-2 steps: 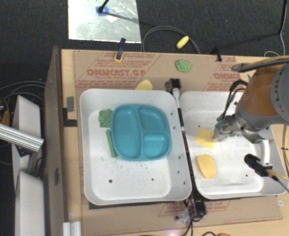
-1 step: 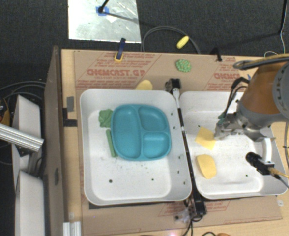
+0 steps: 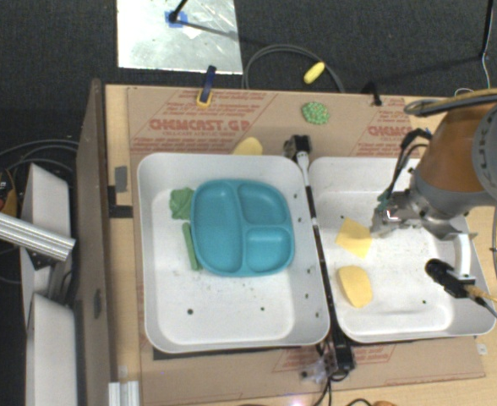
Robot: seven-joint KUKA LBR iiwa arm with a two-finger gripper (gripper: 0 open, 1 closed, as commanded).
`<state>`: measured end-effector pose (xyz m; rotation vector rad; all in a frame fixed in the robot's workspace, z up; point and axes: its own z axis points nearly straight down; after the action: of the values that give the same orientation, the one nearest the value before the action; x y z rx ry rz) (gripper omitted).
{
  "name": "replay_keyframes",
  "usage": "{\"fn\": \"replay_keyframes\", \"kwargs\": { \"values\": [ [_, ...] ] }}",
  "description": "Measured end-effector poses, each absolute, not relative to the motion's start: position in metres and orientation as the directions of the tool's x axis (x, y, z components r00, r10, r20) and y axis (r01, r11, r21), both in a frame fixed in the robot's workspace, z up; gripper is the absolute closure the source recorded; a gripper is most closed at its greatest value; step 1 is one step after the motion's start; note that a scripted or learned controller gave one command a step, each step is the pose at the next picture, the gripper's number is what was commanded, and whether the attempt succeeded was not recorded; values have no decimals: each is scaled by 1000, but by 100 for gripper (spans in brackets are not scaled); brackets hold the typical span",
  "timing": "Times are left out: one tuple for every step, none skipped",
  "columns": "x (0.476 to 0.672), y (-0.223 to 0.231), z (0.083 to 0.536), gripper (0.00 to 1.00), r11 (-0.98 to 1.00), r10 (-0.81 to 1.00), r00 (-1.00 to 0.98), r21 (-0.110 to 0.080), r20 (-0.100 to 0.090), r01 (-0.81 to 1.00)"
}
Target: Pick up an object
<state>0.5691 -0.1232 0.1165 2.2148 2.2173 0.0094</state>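
Note:
Two yellow pieces lie in the right bin (image 3: 417,311): a wedge-shaped one (image 3: 355,237) near its left wall and an oval one (image 3: 357,285) just below it. My gripper (image 3: 385,214) hangs low over the right bin, a little right of and above the yellow wedge. The arm with its orange band (image 3: 464,142) reaches in from the right. Nothing shows between the fingers. In the left bin (image 3: 160,311) a blue divided plate (image 3: 241,227) rests with a green piece (image 3: 181,203) peeking out at its left edge.
A green strip (image 3: 189,245) lies along the plate's left side. Behind the bins on the cardboard sit a yellow piece (image 3: 248,147), a green round object (image 3: 315,112) and a small yellow item (image 3: 314,73). A black divider (image 3: 309,210) runs between the bins.

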Motion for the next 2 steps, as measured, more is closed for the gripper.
{"fn": "replay_keyframes", "kwargs": {
  "values": [
    [570,-123,127,100,1,1000,-1,12,-1,1000],
    [571,-122,137,100,2,1000,-2,14,0,1000]
  ]
}}
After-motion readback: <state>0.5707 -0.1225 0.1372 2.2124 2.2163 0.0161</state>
